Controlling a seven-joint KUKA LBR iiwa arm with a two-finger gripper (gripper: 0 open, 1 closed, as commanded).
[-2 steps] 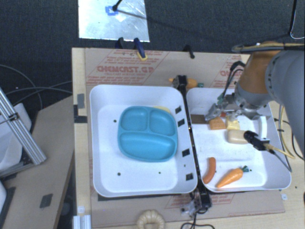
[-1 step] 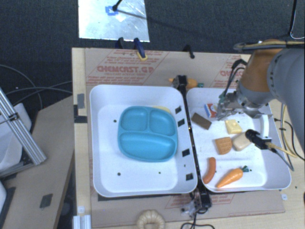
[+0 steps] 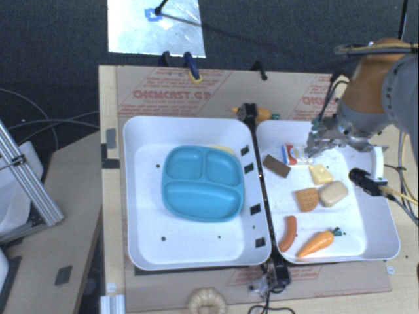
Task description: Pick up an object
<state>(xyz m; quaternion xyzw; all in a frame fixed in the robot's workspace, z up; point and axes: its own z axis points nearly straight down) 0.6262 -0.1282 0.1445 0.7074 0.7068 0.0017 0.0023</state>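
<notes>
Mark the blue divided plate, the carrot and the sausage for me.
blue divided plate (image 3: pixel 203 183): camera view, on the large lower compartment.
carrot (image 3: pixel 316 243): camera view, mid orange body.
sausage (image 3: pixel 289 232): camera view, middle of its length.

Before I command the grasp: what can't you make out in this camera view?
- Pincer: fingertips too small and blurred to read, open or shut.
- Red-and-blue item: beside the pincer, partly covered by it; identity unclear.
- Yellow object: mostly hidden behind the blue tray.
- Orange thing: half hidden behind the bins' centre clamp.
</notes>
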